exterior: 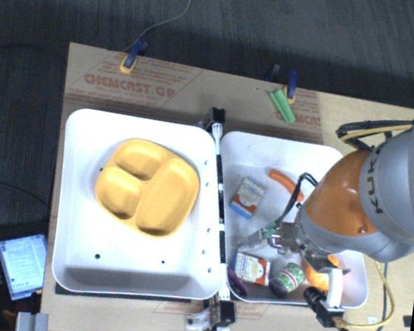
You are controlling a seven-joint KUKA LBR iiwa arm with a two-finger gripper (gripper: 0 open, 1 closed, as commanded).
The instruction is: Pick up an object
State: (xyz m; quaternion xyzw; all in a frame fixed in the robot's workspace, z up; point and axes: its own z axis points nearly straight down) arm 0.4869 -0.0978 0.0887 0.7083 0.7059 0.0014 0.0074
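My gripper (276, 238) hangs low over the middle of the right bin (285, 150), under the orange wrist band. Just below it lie a red and white carton (251, 267) and a dark green round object (289, 279). A small blue, white and orange box (248, 196) sits up and to the left of the gripper. An orange carrot-like piece (284, 182) lies at the back, partly hidden by a black cable. Another orange item (318, 276) peeks out beside the green one. I see nothing held.
The left bin (72, 257) holds a large yellow lumpy shape (147, 185). A black divider strip (218, 193) runs between the bins. A green clip (282, 106) and a blue clip (134, 55) lie on the cardboard behind. The arm's body covers the right bin's right side.
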